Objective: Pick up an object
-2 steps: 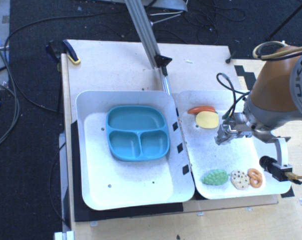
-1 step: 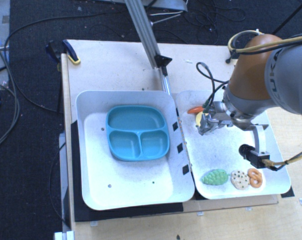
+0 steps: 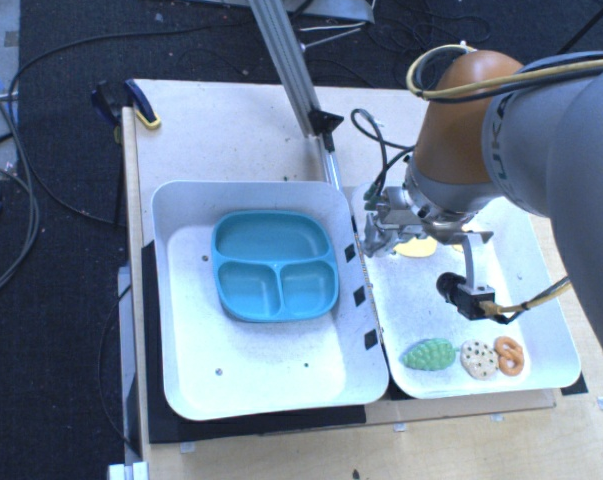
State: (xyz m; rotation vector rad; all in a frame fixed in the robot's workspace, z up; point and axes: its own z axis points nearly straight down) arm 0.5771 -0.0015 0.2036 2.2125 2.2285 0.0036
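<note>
My gripper [image 3: 378,238] hangs low over the left part of the right bin [image 3: 541,298], close to the wall between the two bins. A pale yellow flat piece [image 3: 418,248] lies just to its right, partly hidden under the wrist. Along the right bin's front edge lie a green bumpy toy [image 3: 428,354], a speckled cookie [image 3: 478,359] and a brown pretzel [image 3: 509,355]. I see nothing between the fingers, and their gap is hidden by the wrist.
A blue three-compartment tray [image 3: 275,265] sits in the left bin [image 3: 251,368]. A slanted metal pole [image 3: 293,63] crosses the back of the bench. A black cable clip [image 3: 465,296] hangs off the arm over the right bin.
</note>
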